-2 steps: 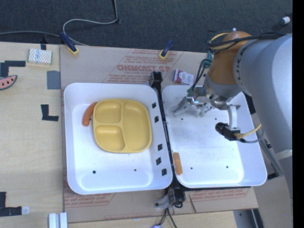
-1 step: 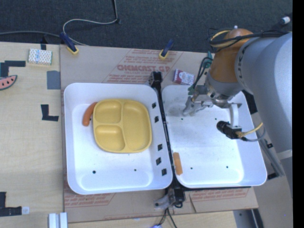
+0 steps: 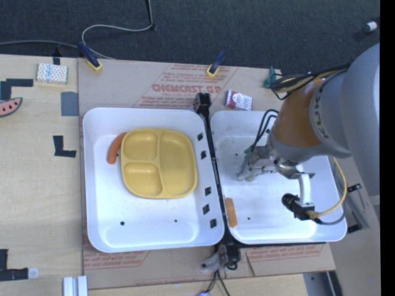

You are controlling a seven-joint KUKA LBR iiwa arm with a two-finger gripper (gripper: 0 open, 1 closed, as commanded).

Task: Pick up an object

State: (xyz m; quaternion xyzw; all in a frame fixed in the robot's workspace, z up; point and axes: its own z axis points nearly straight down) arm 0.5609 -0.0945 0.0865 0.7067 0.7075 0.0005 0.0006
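Claw (image 3: 247, 170) hovers in right bin (image 3: 271, 227), orange piece (image 3: 230, 211) nearby.

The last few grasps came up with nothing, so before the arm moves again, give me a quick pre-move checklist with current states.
1. Gripper is over the right bin: ok.
2. Something held between the fingers: not ok, nothing seen there.
3. Finger opening: cannot tell.
4. Target nearby: ok, orange piece lies by the right bin's left wall.
5. Gripper lined up over that piece: not ok, it sits apart.
6. Yellow plate and orange sausage rest in the left bin: ok.
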